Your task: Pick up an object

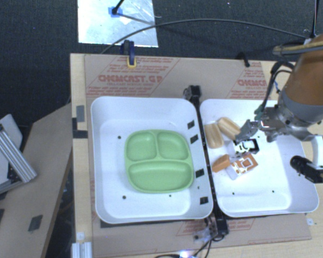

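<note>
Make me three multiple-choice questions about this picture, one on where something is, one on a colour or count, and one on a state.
1. Where does the divided plate lie?
A. left bin
B. right bin
C. on the floor

2. What colour is the plate?
A. red
B. green
C. blue

3. Where is the gripper?
A. over the left bin
B. over the right bin, near the small objects
C. outside both bins

Answers: 1 A, the plate rests in the left bin. 2 B, it is pale green. 3 B, it hangs above the right bin, close to the tan pieces and the orange item.
</note>
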### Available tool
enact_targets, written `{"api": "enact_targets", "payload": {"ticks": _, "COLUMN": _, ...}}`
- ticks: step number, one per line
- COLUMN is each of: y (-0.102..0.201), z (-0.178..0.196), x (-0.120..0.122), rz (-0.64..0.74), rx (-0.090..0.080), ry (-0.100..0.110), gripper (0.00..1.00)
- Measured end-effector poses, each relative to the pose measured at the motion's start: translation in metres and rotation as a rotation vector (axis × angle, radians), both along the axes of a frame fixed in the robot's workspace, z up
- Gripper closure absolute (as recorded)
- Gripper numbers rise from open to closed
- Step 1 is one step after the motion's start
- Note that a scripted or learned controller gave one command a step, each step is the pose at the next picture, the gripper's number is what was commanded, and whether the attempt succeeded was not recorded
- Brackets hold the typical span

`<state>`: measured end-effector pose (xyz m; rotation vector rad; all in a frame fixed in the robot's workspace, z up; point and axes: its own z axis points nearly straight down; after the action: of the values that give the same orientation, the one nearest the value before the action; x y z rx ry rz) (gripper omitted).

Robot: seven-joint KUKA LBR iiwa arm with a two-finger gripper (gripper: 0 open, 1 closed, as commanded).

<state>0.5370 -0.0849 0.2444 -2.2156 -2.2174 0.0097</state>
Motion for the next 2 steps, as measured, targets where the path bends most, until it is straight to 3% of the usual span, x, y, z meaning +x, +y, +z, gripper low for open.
{"api": "enact_targets", "payload": {"ticks": 1, "y": 0.000, "z": 0.005, "x": 0.002, "rz": 0.002, "rx": -0.001, "ry": -0.011, "gripper": 0.00}}
{"api": "enact_targets", "payload": {"ticks": 2, "y": 0.003, "z": -0.037, "x": 0.003, "rz": 0.001, "rx": 0.000, "ry": -0.007, "gripper": 0.00}}
